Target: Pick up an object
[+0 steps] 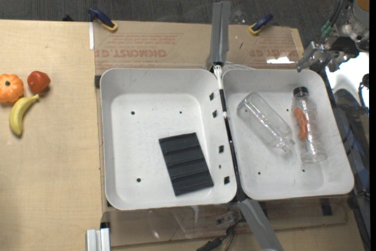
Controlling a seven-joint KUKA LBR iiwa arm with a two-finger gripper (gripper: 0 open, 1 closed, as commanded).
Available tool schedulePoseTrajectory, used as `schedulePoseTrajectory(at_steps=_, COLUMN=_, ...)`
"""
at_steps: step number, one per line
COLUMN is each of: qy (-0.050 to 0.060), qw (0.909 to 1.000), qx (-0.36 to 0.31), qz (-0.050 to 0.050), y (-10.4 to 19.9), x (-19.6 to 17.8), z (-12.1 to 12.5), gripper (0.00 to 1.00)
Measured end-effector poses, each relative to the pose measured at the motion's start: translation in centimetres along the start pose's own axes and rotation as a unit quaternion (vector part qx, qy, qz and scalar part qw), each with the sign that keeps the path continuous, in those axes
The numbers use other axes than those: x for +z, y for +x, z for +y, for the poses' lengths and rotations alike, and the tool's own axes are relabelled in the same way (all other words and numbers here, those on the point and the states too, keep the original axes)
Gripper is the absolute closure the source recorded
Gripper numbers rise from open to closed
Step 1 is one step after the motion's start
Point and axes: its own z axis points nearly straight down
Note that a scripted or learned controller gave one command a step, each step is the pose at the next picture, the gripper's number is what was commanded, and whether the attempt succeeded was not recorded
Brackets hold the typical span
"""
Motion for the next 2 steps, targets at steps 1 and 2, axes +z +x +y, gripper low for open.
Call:
schedulePoseTrajectory(at_steps=1, qy=-0.003, qw=0.9949, qx=-0.100, qz=0.001, y=-4.44, x=18.17, z=-1.94, gripper=0.00)
schedulePoseTrajectory(at_steps=2, qy=-0.003, qw=0.9952, qx=-0.098, qz=0.000, y=-4.62, x=17.31, z=-2.00, gripper=1.00)
